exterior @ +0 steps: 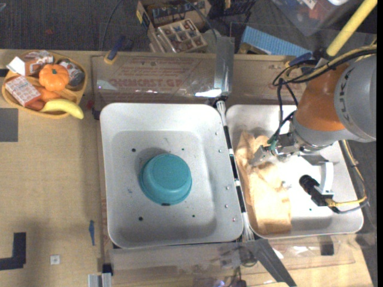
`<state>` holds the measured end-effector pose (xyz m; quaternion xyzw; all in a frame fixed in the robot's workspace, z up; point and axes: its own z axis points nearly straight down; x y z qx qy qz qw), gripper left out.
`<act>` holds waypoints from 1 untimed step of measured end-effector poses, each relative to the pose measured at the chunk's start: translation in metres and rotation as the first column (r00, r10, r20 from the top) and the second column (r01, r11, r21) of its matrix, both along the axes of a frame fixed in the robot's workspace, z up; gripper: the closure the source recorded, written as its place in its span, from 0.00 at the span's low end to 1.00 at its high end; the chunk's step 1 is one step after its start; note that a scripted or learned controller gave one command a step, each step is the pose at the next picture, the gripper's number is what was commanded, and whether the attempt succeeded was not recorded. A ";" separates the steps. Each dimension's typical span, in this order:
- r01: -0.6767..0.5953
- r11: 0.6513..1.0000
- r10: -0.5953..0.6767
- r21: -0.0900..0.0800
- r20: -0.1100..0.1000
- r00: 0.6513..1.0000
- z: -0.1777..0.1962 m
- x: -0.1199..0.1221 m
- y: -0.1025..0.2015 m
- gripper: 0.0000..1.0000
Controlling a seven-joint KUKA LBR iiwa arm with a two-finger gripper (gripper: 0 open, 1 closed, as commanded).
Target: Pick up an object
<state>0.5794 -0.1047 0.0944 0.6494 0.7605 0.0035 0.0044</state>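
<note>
The wooden bench (48, 178) is carrying two shallow white bins side by side, and they are taking up most of its middle. The left bin (114, 124) is sitting nearly square to the camera, with the right bin (317, 217) lying just beside it, their inner rims almost touching.

The grey arm (326, 109), with its orange band, is reaching in from the right and is hanging over the upper half of the right bin.

A tan cloth (269, 199) is lying crumpled along the left side of the right bin, running from near the bin's upper left corner down to its lower edge. Its lower part is lying flatter than its bunched upper part.

A teal bowl (166, 178) is sitting upside down in the left bin, a little below the middle and well apart from every wall.

At the bench's upper left corner a shallow yellow basket (12, 94) is holding toy food, with an orange pumpkin (54, 76) sitting in the middle and a yellow banana (63, 106) hanging over the near rim.

The gripper (262, 155) is pointing left and is sitting right at the bunched upper part of the tan cloth, close enough to be touching or nearly touching it. How far open it is standing cannot be told from this angle, and nothing is showing in its grasp.
</note>
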 end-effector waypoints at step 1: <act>-0.042 0.999 0.042 -0.003 0.004 0.999 -0.002 0.081 0.006 0.00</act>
